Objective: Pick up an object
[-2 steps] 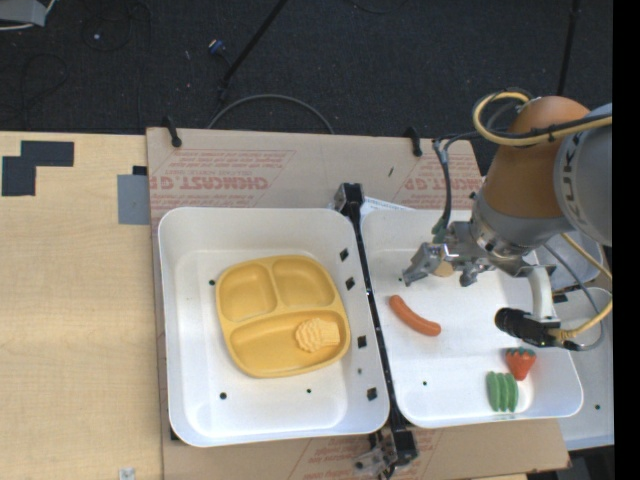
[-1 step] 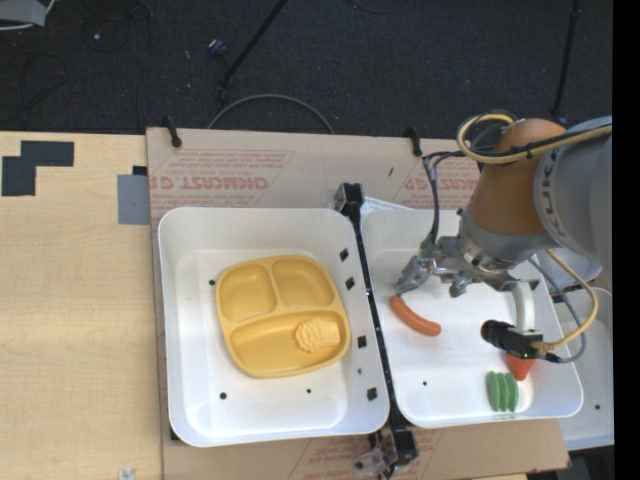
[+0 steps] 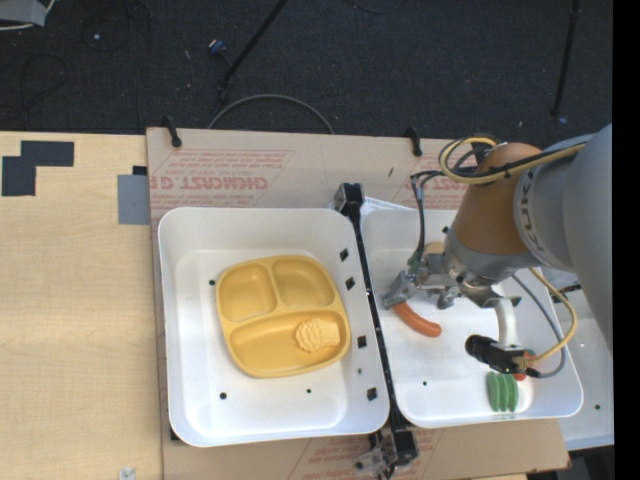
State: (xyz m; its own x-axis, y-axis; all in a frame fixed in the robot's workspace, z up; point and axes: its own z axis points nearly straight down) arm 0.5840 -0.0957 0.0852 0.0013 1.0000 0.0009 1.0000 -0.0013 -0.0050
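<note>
An orange-red sausage (image 3: 418,320) lies in the right bin (image 3: 560,405), near its left wall. My gripper (image 3: 400,291) hangs low over the bin, just above and to the left of the sausage's upper end, and nothing shows in its grasp. A green ridged object (image 3: 503,392) rests near the right bin's front right corner. In the left bin (image 3: 190,368) sits a yellow divided plate (image 3: 255,298) with a yellow corn-like piece (image 3: 318,336) in its large front compartment.
A black divider rail (image 3: 365,308) runs between the two bins. The grey arm with its orange band (image 3: 490,208) reaches in over the right bin's back half. Cardboard lies under the bins, on a wooden bench.
</note>
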